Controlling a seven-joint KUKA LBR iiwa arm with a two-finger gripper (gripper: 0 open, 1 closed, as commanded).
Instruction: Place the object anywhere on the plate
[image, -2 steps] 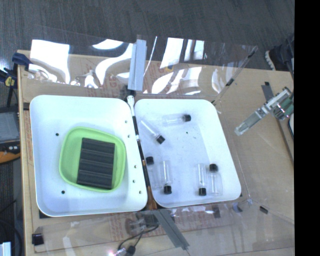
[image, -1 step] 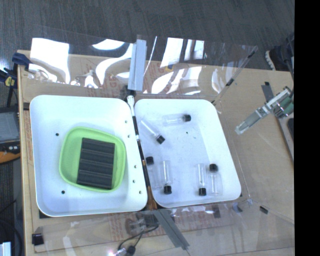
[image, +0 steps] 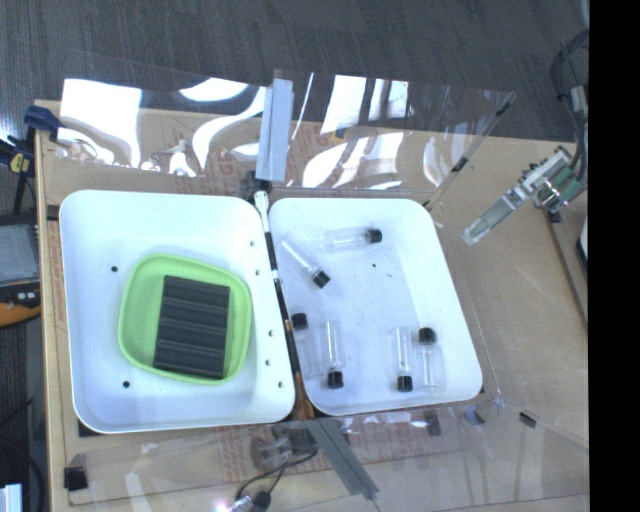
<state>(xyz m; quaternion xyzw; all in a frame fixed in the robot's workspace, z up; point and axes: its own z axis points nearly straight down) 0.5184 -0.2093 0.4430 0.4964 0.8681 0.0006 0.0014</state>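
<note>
Camera view: clear vials (image: 331, 350) barely distinguishable against white right bin (image: 452, 300).

Glossy white plastic bins (image: 440, 300), smooth green plastic plate (image: 135, 310), matt ribbed black block (image: 193, 327), clear glassy vials (image: 331, 342), pale wooden surface (image: 530, 330)

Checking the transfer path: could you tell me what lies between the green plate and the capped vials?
In the camera view, the adjoining bin rims separate the green plate from the vials.
</note>
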